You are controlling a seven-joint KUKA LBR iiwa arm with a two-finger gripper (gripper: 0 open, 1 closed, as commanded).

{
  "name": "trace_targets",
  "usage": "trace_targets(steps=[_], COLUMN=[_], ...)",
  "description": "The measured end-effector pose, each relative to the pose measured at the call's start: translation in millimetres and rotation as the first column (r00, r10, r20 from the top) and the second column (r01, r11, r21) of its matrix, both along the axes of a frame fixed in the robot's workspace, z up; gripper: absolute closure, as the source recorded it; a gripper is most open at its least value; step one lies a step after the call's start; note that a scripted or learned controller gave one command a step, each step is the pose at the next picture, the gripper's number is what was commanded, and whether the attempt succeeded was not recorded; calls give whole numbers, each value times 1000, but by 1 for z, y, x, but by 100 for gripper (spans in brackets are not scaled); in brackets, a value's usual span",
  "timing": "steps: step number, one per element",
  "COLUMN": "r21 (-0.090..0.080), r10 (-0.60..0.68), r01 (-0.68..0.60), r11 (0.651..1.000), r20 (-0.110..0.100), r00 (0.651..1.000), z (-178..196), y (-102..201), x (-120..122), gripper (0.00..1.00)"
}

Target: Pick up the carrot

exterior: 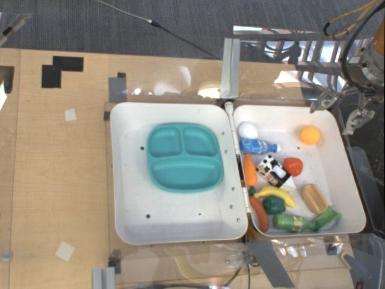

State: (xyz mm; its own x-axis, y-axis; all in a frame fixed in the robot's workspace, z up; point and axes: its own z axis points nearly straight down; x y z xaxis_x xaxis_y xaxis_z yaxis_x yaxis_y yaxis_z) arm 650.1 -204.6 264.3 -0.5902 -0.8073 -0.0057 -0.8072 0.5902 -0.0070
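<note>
At the front of the right bin [355,221] lay a green bottle [293,223] and a green vegetable [326,217], with a red sausage-shaped piece [259,214] just beside the left wall. Behind them sat a dark green lump [274,205], a banana [275,195] and a bread roll [313,198]. The carrot [249,169] lay lengthwise against the bin's left wall, its near end close to the banana and its far end just below a blue bottle [258,146]. A black-and-white toy [272,170] sat just beside it on the right, with a tomato [293,165] beyond that. Farther back were a white egg [247,129] and an orange ball [310,135]. The left bin [126,221] held a teal divided plate [183,156].

The gripper [359,112] hung at the right bin's far right corner, well apart from the carrot; whether it was spread or pressed together could not be told.

The likely trouble was crowding: with the wall on one side and the toy on the other, a descending finger could strike the rim or catch the toy, and the carrot might roll or slip out.
</note>
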Motion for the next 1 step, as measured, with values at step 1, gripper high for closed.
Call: trace_targets(steps=[1], r21=[0], r10=[317], r01=[-317], r11=[948], r20=[-3], r00=[948], z=[-65], y=[1], x=[20], gripper=[0])
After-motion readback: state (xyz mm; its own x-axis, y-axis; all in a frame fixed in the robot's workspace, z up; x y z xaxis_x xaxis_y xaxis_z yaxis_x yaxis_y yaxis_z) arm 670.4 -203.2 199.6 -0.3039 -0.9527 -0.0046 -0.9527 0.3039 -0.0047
